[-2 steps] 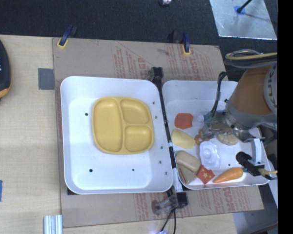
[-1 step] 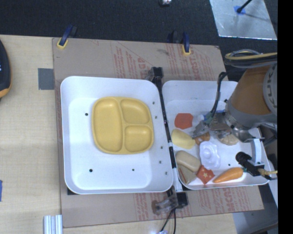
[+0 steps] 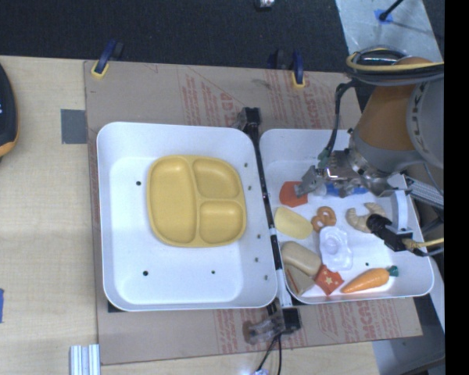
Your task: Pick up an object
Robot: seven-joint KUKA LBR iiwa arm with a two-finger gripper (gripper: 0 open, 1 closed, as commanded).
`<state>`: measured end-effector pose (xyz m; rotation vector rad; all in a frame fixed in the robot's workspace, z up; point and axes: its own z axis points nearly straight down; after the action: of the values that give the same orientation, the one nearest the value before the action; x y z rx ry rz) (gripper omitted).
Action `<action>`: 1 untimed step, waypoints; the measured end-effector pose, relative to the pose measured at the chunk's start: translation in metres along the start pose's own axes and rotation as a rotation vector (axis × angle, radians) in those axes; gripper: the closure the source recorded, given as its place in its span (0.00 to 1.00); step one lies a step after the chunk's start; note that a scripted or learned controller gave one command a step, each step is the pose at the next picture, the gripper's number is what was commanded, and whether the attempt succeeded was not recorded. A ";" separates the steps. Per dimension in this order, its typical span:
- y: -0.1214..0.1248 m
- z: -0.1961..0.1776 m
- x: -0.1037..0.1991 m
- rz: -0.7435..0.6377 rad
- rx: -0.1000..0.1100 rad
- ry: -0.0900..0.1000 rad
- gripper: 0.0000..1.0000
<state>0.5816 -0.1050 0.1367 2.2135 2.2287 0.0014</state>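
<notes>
The arm [image 3: 391, 123] reaches over the right bin [image 3: 422, 287], its end effector [image 3: 328, 174] low near the bin's upper middle, just beside a red piece [image 3: 293, 195]. Whether the end effector is open or closed I cannot tell (its tips blur into the clutter under the wrist), and nothing shows held in it. This looks like the approach step, before any grasp.

The candidates all lie in the right bin: a yellow piece [image 3: 293, 223], a pretzel [image 3: 324, 217], a clear cup [image 3: 334, 247], a carrot [image 3: 366, 280], a tan block [image 3: 301, 258]. The left bin [image 3: 117, 280] carries a yellow tray [image 3: 195, 201].

Next, I judge, the arm must settle on one item, likely the red piece, and centre over it before closing; neighbours crowd close.
</notes>
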 end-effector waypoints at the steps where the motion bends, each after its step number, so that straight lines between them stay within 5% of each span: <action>1: -0.071 0.037 -0.019 0.006 0.013 0.002 0.00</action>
<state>0.5104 -0.1247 0.1000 2.2277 2.2298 -0.0116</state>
